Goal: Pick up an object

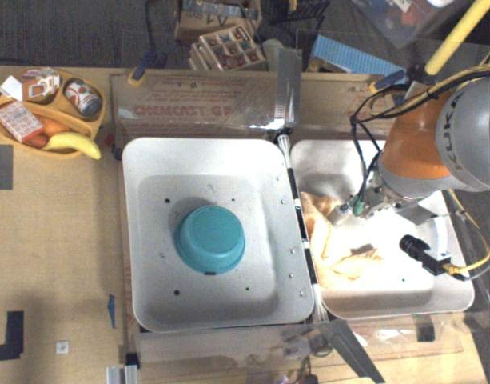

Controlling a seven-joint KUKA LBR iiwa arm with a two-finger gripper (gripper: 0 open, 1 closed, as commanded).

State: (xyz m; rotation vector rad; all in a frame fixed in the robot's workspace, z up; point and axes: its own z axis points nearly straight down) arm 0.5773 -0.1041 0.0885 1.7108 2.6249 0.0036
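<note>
A teal bowl sits mouth-down at the centre of the left bin, round with no long axis, while the gripper hangs low over the upper left of the right bin near pale tan objects (whether its jaws are apart, I cannot tell).
</note>
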